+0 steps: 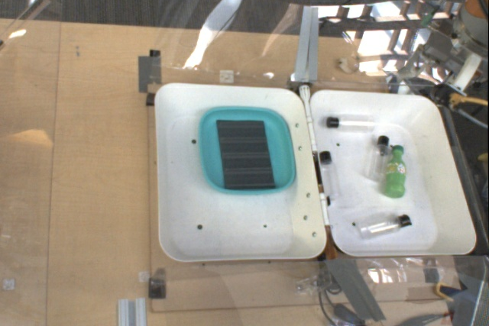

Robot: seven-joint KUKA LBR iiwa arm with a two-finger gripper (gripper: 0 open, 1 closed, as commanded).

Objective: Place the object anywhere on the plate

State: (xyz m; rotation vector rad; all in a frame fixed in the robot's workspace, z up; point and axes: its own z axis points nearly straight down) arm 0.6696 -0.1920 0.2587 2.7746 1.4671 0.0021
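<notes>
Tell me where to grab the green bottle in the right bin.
Grip the green bottle across its wide lower body, coming straight down. It lies flat, cap toward the bin's far side, with a clear vial close on its left, so keep the fingers low.

You are looking down on a pale wooden surface (76, 164) that carries two shallow white bins side by side, their inner edges touching along a hinged seam. The left bin (229, 237) sits near the middle of the view; the right bin (428, 233) lies just beside it, toward the right edge. A clear sheet covers much of the surface, with glare streaks behind the bins. A grey metal bar (308, 42) lies behind the seam, pointing away from you. A small dark bracket (150, 72) stands at the left bin's far-left corner, and another dark clip (157, 287) sits near its near-left corner.
</notes>
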